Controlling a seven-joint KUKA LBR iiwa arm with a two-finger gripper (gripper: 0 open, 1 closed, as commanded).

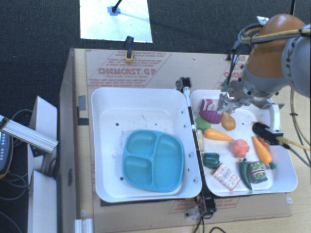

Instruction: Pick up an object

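A blue tray with compartments lies in the left bin. A white sheet lies on dark floor beyond the bench, and a yellow clamp grips the bench's far edge.

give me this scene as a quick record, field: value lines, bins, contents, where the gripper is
left bin: holds a blue tray with compartments
right bin: holds toy food
near gripper: purple grapes, yellow-brown piece
middle: carrot, pink ball
right side: second carrot
front: green pepper, red-and-white packet
gripper: above the back of the right bin, over the grapes
fingers: cannot tell
held: nothing seen
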